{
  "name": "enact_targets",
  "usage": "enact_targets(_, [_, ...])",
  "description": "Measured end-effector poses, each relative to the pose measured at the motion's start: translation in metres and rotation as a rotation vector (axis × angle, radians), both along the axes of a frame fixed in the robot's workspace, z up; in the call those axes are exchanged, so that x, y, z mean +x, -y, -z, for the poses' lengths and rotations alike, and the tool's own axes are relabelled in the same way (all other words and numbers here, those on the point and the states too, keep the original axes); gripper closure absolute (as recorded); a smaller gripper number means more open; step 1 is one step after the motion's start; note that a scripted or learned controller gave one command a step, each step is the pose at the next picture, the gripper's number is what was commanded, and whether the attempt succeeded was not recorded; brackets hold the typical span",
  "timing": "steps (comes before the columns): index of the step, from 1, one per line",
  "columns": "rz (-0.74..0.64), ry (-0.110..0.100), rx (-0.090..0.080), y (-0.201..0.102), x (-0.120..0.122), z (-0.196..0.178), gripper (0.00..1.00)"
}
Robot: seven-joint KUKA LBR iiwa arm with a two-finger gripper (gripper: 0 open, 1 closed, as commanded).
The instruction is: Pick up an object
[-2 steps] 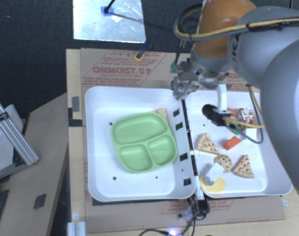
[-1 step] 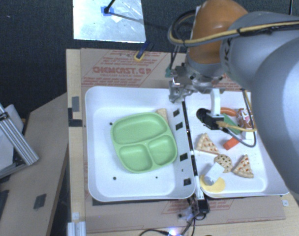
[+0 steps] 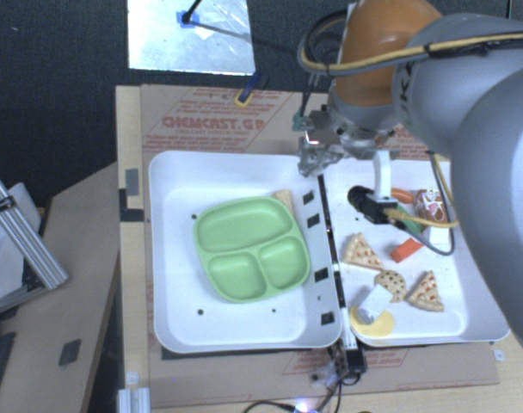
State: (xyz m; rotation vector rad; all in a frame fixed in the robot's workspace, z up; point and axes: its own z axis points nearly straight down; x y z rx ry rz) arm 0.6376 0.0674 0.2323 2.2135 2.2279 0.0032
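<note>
Approach is what I judge this step to be: my pincer (image 3: 314, 163) hovers at the bins' back divider, grip state impossible to tell, and next I must descend onto a pizza slice (image 3: 361, 252) in the right bin (image 3: 481, 317).

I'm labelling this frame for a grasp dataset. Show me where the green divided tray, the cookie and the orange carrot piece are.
green divided tray (image 3: 244, 229): camera view, floor of its large top compartment.
cookie (image 3: 389, 284): camera view, middle of its top face.
orange carrot piece (image 3: 407, 249): camera view, middle of its body.
</note>
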Motion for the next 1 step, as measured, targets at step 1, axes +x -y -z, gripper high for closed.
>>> enact_targets(1, [0.006, 0.001, -0.001, 0.0123, 0.0067, 0.0020, 1.00])
